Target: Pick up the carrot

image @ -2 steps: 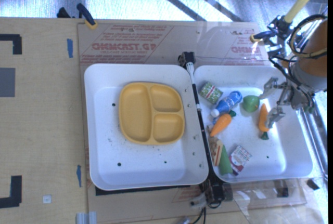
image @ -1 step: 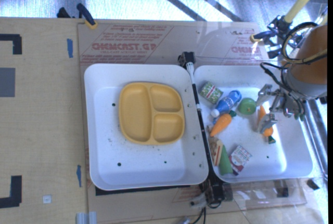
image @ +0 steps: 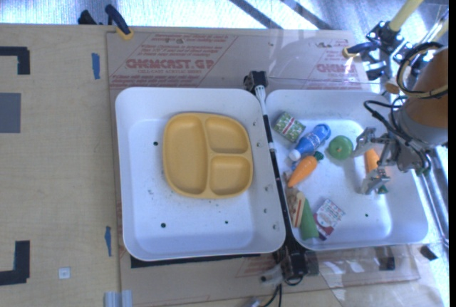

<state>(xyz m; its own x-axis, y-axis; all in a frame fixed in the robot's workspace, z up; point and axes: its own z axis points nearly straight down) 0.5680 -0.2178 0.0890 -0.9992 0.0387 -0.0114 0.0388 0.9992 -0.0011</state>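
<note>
The carrot [image: 302, 169], orange with a green leafy end, lies slanted in the right bin [image: 406, 227], near that bin's left side. My gripper [image: 372, 159] hangs over the right part of the same bin, well to the right of the carrot and apart from it. Its fingers [image: 366, 136] stand spread, so it is open. A small orange piece [image: 371, 157] shows between them, and I cannot tell if it touches either finger.
Around the carrot lie a green can [image: 288, 125], a blue bottle [image: 313, 138], a green ball [image: 340, 147], a brown stick [image: 296, 203], a green piece [image: 308, 226] and a red-white packet [image: 328, 215]. A yellow divided plate [image: 208, 154] sits in the left bin [image: 135, 177].
</note>
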